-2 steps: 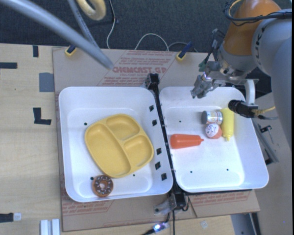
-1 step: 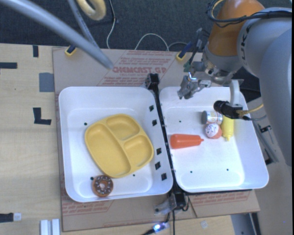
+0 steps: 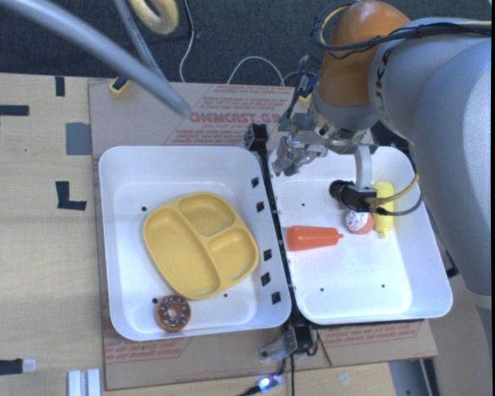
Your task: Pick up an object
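Poises the pincer [image 3: 293, 159] over the right bin [image 3: 371, 295], up at its 11 o'clock corner and close against the divider wall; probably a starting spot rather than an aim at any one thing. Cannot tell the pincer's state, apart or together, from this slant; shows nothing clamped in it. Finds the carrot [image 3: 313, 238] lying flat at 6 o'clock of the pincer, apart from it, tip toward 3 o'clock, on bare bin floor near the divider: seems the readiest pick, with room along both flanks. Finds a small red-and-white ball [image 3: 359, 221] just beside the carrot's tip, at 2 o'clock; likely to roll if nudged. Has, in the left bin [image 3: 115, 221], a yellow plate [image 3: 202, 242] resting flat at centre, probably too broad and shallow for an easy grip, and a donut [image 3: 172, 313] just beside its 7 o'clock rim. Rests both bins on a cardboard sheet [image 3: 223, 110] with red print, itself on a pale wood surface [image 3: 25, 221] marked with black shapes. Gives, at 12 o'clock, onto dark carpet [image 3: 256, 7], with a grey pole [image 3: 66, 25] slanting in from 10 o'clock.
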Controlling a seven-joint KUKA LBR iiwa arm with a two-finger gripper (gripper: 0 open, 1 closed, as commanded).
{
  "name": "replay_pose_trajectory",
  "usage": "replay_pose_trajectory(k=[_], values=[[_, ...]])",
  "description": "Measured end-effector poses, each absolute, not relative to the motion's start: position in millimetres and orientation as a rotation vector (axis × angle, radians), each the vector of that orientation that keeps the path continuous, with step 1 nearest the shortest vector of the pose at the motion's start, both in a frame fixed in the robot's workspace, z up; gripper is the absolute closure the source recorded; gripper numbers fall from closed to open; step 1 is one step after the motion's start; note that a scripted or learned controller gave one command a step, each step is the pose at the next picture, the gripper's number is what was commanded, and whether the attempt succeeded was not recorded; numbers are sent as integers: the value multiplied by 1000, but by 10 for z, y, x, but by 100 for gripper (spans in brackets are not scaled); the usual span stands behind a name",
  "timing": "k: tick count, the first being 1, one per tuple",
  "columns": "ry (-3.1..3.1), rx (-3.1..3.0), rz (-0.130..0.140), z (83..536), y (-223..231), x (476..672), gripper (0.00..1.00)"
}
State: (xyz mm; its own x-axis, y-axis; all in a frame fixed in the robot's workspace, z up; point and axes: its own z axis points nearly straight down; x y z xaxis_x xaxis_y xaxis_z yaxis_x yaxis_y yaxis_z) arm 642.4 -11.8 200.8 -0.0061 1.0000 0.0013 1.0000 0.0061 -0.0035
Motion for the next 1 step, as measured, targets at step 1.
replay_pose_trajectory(k=[1], values=[[-2226, -2212, 3, 1984, 432, 6257, 100]])
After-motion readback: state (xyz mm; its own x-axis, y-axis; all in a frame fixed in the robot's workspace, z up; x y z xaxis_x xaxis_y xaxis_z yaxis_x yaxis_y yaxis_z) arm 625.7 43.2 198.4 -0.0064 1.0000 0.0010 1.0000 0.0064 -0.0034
